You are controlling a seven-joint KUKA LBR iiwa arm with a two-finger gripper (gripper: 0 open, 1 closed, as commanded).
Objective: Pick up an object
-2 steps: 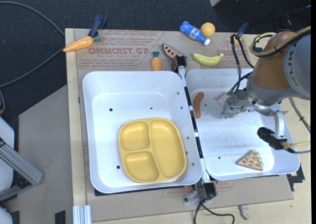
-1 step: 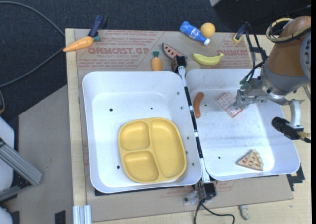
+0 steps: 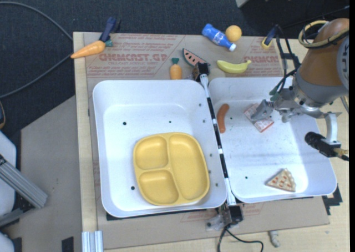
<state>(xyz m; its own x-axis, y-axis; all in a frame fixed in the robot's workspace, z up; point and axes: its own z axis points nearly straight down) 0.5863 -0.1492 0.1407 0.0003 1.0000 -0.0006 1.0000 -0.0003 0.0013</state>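
The right bin [image 3: 310,190] holds three objects. A brown sausage [image 3: 222,117] lies near its left wall. A small grey and red packet [image 3: 259,117] lies in its upper middle. A pizza slice [image 3: 281,180] rests near the front right. My gripper [image 3: 274,106] hangs low over the upper part of this bin, right next to the packet's right edge and seemingly touching it. The grey wrist [image 3: 307,96] and the orange band [image 3: 323,62] rise behind it to the right. Nothing is lifted off the bin floor.
The left bin [image 3: 111,106] holds a yellow divided plate [image 3: 170,167]. Behind the bins on the bench lie a carrot [image 3: 89,50], a watermelon slice [image 3: 191,56], a banana [image 3: 233,66], a blue bottle [image 3: 218,36] and an orange ball [image 3: 233,33]. A black part [image 3: 320,143] of the arm hangs over the right bin's right side.
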